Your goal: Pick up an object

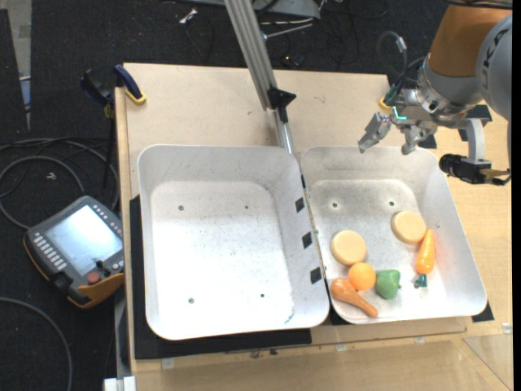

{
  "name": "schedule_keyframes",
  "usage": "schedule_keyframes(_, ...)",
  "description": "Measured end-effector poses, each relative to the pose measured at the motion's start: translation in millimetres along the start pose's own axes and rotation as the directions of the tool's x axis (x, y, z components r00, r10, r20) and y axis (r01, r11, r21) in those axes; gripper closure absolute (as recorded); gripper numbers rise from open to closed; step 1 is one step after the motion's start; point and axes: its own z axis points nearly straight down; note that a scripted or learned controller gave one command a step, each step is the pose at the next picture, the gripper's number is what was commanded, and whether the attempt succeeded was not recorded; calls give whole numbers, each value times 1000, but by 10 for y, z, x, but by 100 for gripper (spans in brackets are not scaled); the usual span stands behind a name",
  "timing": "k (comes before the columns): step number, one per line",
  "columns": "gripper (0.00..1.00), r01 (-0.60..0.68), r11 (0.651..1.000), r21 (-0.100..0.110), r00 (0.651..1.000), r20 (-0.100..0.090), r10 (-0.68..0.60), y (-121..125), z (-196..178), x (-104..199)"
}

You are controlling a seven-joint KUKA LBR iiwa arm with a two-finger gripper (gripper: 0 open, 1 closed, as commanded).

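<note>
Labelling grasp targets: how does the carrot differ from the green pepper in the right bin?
The carrot is orange, long and tapered; the green pepper is green, short and blocky. The carrot lies near the bin's right wall, by a pale round disc; the pepper sits nearer the front, against an orange ball. Both lie in the right bin, away from the open gripper.

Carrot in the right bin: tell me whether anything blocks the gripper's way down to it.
Nothing visible does. The gripper hangs open above the right bin's far rim, and bare bin floor lies between it and the carrot.
</note>
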Motion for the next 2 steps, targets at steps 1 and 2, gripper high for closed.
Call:
schedule_keyframes(1,0,1,1000,-4,1000,2,-1,9,-30,0)
schedule_keyframes(2,0,-2,1000,1,1000,1,2,-85,485,53)
